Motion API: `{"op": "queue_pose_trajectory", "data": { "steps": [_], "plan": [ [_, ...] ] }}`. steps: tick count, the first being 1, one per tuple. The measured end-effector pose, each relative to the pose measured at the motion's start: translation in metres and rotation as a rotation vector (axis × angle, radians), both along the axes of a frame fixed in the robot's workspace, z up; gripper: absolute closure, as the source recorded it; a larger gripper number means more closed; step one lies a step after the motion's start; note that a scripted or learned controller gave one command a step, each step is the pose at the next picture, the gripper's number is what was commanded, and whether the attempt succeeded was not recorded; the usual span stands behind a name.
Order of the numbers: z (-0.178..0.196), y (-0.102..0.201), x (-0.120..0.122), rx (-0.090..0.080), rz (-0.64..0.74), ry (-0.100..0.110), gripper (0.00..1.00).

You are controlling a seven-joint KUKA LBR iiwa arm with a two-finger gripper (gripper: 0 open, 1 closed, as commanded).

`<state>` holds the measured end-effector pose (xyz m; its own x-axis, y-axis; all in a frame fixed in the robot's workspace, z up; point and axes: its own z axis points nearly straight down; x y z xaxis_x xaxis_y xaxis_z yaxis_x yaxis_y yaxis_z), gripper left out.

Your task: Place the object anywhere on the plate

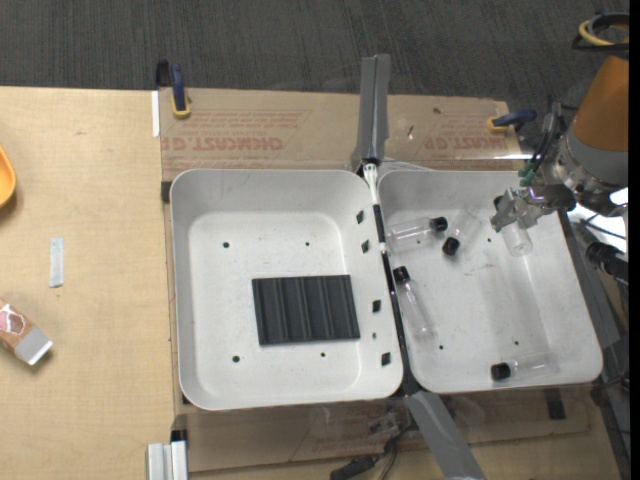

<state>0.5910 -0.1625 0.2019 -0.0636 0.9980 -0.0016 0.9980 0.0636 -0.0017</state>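
Camera view, from above at a slant. Two shallow white bins sit side by side on a wooden bench (80,188). The left bin (200,208) carries a dark ribbed plate (305,308) lying flat near its middle. The right bin (560,328) carries several clear vials with black caps: one (420,229) near the upper left corner, one (462,234) just beside it, one (410,298) lying along the left wall, and one (520,367) near the lower right corner. All four lie well apart from the plate.

The arm (600,118) enters from the right edge, its orange band above the wrist, and reaches down over the upper right part of the right bin. The gripper (517,218) hangs there with a clear vial-like thing (517,240) just at its tip; whether the jaws are spread or pinching it cannot be told.

Blue clamps (178,93) hold a cardboard sheet (250,138) behind the bins. A small packet (22,333) lies at the bench's left edge.
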Motion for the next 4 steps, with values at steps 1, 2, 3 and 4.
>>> {"op": "queue_pose_trajectory", "data": {
  "steps": [1, 2, 3, 4],
  "plan": [
    [0.078, 0.012, -0.049, 0.001, 0.040, 0.001, 1.00],
    [0.098, 0.080, -0.107, 0.001, 0.053, 0.001, 1.00],
    [0.085, 0.156, -0.113, 0.000, -0.042, 0.002, 1.00],
    [-0.005, 0.247, -0.108, 0.000, 0.060, 0.003, 1.00]
  ]
}}
